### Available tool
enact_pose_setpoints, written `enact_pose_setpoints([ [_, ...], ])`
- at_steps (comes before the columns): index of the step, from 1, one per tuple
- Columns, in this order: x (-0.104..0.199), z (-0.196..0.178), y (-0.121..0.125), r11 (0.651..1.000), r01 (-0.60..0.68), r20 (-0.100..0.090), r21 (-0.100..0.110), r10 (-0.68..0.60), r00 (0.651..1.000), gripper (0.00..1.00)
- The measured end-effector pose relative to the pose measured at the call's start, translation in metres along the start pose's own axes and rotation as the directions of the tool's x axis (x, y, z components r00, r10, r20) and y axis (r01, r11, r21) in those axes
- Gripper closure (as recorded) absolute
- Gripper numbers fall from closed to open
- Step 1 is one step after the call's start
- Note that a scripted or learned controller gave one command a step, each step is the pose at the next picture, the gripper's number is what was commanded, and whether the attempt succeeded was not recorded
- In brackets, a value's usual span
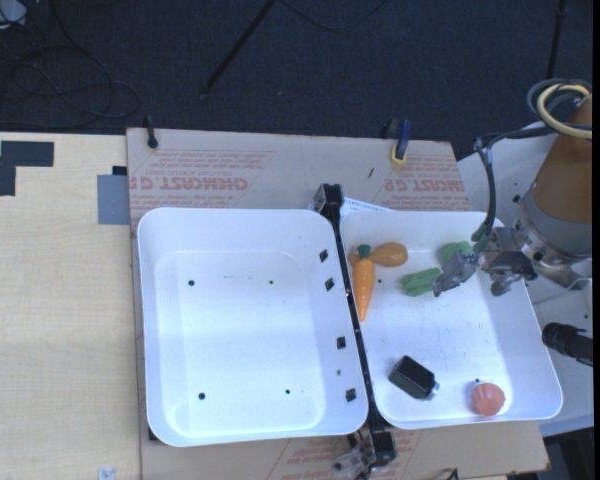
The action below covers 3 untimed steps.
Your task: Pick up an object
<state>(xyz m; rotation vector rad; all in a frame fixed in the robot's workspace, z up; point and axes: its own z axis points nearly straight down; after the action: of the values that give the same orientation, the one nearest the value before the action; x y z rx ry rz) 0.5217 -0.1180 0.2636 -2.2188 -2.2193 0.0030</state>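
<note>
The robot arm (560,183) reaches in from the right, and its gripper (472,273) hangs over the far part of the right bin (525,408). Two fingers (448,280) point down and stand a little apart, with nothing between them, so they look let go. It is a bit blurry there, so I may be wrong about how wide they are. Just beside the gripper lie two green things: a long green pod (418,283) on its left and a green piece (456,252) partly under it. Farther left are an orange lump (388,255) and a toy carrot (362,286) by the bar between the bins. A black block (413,377) and a pink ball (487,399) sit near the front edge. The left bin (155,268) is well apart from the arm. The green pod looks like the best pick, as it is closest. To do it well, the arm should line up its fingers across the thin side of the pod, go straight down until they sit on both sides, then squeeze and lift slowly. A quick grab could push the pod away.
</note>
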Motion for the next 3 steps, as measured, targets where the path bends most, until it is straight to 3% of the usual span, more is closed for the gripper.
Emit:
enact_pose_setpoints([
  [1,0.042,0.016,-0.048,1.0,0.001,-0.001,0.004,-0.001,1.0,0.0],
  [2,0.117,-0.058,-0.045,1.0,0.009,-0.001,-0.007,-0.009,1.0,0.0],
  [3,0.009,-0.11,-0.018,1.0,-0.007,0.005,-0.008,0.007,1.0,0.0],
])
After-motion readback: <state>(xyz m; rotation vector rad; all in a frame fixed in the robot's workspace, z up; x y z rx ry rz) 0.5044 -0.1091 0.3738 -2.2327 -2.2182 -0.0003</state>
